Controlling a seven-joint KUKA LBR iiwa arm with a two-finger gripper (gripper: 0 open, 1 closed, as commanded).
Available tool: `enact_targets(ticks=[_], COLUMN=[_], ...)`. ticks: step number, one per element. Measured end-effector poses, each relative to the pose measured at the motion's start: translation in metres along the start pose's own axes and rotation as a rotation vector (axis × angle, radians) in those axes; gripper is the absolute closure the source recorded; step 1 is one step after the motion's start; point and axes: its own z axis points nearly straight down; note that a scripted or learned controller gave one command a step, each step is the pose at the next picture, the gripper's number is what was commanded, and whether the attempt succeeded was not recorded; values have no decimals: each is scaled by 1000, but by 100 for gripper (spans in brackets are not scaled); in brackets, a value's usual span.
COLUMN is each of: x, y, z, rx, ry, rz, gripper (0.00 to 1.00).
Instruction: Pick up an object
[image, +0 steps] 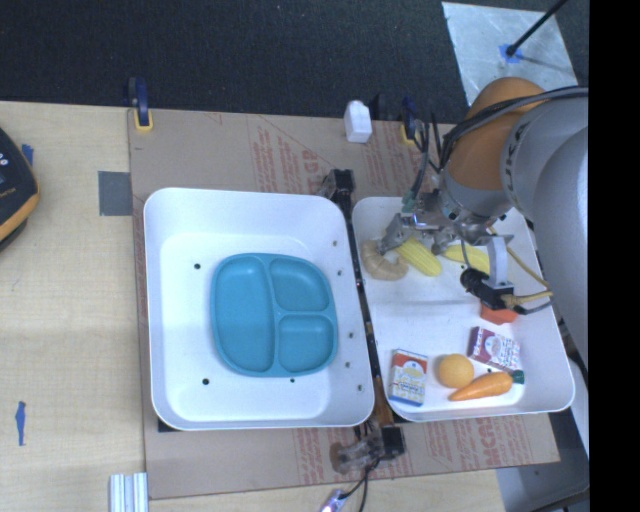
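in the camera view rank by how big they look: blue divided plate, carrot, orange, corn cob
1. blue divided plate, by far the largest
2. carrot and corn cob: similar length, and the gripper partly covers the corn, so unranked
3. orange, smallest

The grey arm (555, 190) enters from the right edge of the frame, its orange band (495, 110) in the upper right. Below the band, the end effector (420, 232) points down and left, right of centre, in the frame's upper half.
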Motion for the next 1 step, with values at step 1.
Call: enact_targets(ticks=[1], x=[-1], y=[0], z=[-10], rx=[3], ry=[0], rz=[-2], gripper=[100])
